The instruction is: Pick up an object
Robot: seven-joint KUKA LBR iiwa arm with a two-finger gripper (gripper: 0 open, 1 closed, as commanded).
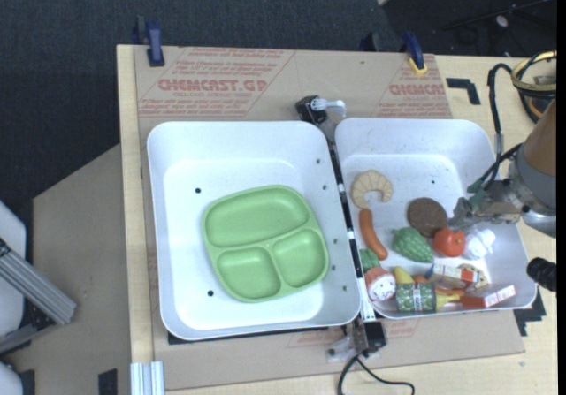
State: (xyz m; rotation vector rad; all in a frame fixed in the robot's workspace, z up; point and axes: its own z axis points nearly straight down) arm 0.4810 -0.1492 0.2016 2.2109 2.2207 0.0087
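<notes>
At the right bin's (416, 132) right edge the gripper (473, 210) hovers by the tomato (449, 242), grip impossible to tell; next it must descend squarely.

My gripper (473, 208) hangs low over the right shallow white bin (416, 139), just beside the red plastic tomato (449, 243) and the round brown patty (426, 215); a tan croissant (372, 186), an orange sausage (372, 233) and a green leafy toy (412, 246) lie nearby; the left shallow white bin (177, 208) holds a green three-compartment plastic tray (263, 241).
</notes>
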